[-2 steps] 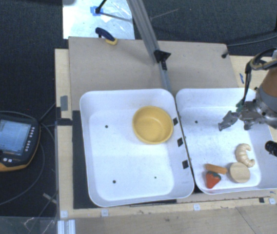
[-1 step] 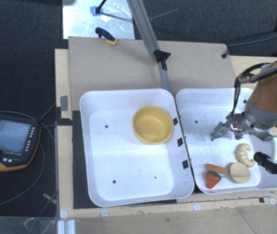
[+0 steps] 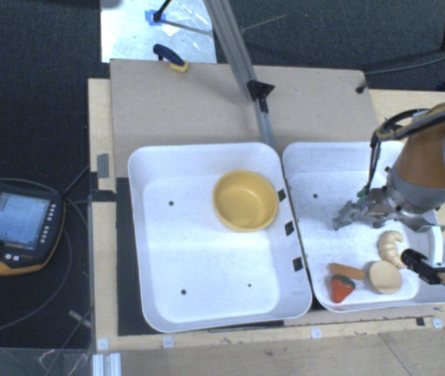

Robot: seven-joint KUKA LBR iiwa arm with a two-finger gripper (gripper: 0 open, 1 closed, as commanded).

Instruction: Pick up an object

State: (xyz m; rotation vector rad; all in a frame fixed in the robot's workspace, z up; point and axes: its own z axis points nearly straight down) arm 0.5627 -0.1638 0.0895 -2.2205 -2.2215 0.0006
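Spanning most of the view, the desk (image 3: 316, 100) carries two shallow white bins side by side. In the left bin (image 3: 207, 288) sits a yellow bowl (image 3: 245, 200), near the top right corner and well apart from everything else. The right bin (image 3: 324, 171) holds the arm (image 3: 430, 163), reaching in from the right, with its end effector (image 3: 353, 215) low over the bin floor; whether it is apart or together cannot be told, since it shows as a small grey blur, and nothing appears to sit within it. The likely targets lie near the bin's lower edge: a pale round piece (image 3: 385, 276), a croissant-shaped piece (image 3: 391, 245) just above it, and a red strawberry-like toy (image 3: 342, 287) beside an orange stick (image 3: 346, 270). These crowd together, so a descent could nudge neighbours aside or close on bare floor, and rounded shapes may slip free.
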